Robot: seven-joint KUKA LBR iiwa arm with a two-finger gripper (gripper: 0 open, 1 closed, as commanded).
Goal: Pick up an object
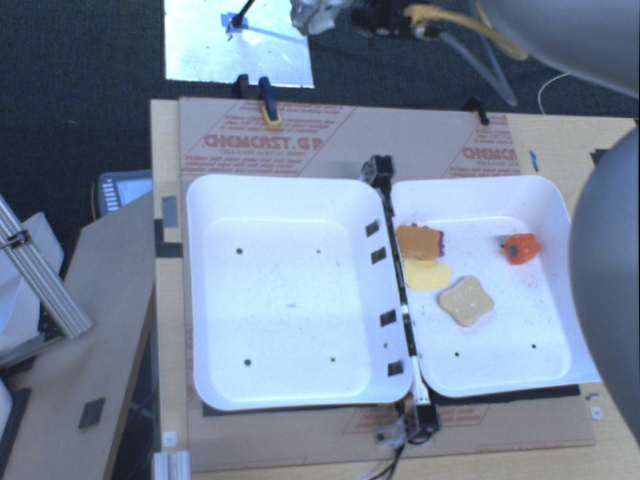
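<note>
My tool (322, 3) hangs high at the far edge, grip state unclear, keeping clear of the right bin (545, 368) where toast (466, 301) lies free.

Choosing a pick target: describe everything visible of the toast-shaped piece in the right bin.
The toast-shaped piece is a small, flat, pale tan slab with rounded lobed corners and a slightly darker edge, looking like toy bread of plastic or foam. It lies flat, turned at an angle, on the floor of the right bin, near the middle. The yellow flat piece lies just up and left; whether they touch cannot be told. Nothing grips it.
</note>
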